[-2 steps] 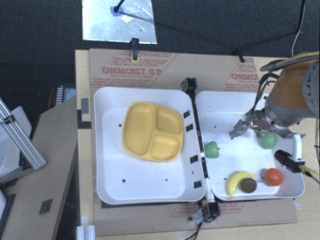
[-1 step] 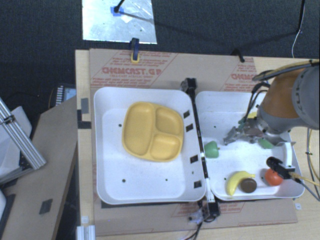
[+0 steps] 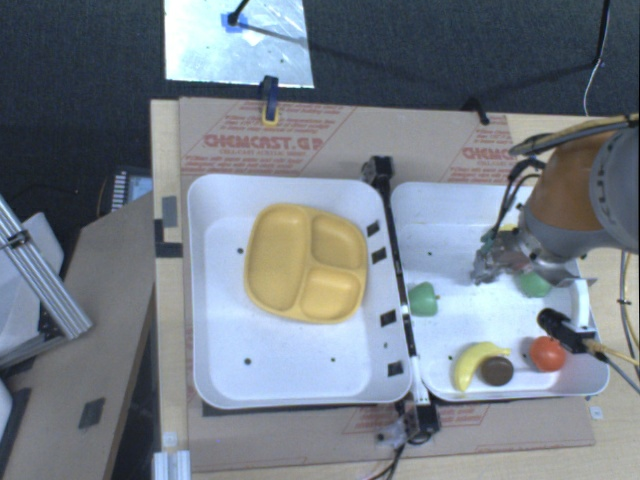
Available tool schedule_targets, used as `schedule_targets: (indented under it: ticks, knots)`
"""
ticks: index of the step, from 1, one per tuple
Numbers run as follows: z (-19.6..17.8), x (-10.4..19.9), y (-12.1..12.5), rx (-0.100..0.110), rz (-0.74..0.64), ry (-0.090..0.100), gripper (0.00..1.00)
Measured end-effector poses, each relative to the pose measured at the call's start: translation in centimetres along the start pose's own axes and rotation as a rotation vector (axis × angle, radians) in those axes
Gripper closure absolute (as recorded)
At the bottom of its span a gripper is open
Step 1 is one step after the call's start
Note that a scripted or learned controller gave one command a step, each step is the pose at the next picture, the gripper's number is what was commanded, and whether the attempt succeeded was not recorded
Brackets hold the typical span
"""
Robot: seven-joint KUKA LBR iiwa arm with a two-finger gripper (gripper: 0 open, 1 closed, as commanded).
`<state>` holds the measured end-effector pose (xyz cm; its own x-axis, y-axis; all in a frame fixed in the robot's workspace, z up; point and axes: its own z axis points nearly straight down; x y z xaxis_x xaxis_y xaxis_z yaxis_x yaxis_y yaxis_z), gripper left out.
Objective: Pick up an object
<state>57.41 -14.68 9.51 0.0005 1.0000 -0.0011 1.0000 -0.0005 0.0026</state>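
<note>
Small toy foods lie in the right white bin (image 3: 440, 218): a yellow banana (image 3: 470, 363), brown round piece (image 3: 497, 370) and red tomato (image 3: 546, 353) nearest, a green piece (image 3: 423, 299) farther. The grey gripper (image 3: 492, 265) hangs above the bin floor; I cannot tell its opening.
</note>
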Motion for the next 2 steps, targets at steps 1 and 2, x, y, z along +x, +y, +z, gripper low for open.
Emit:
schedule_targets:
  ticks: [1, 2]
  knots:
    - [-4.4, 0.4, 0.3, -0.003, -0.005, 0.000, 1.00]
    - [-10.9, 0.3, 0.3, -0.006, -0.005, -0.001, 1.00]
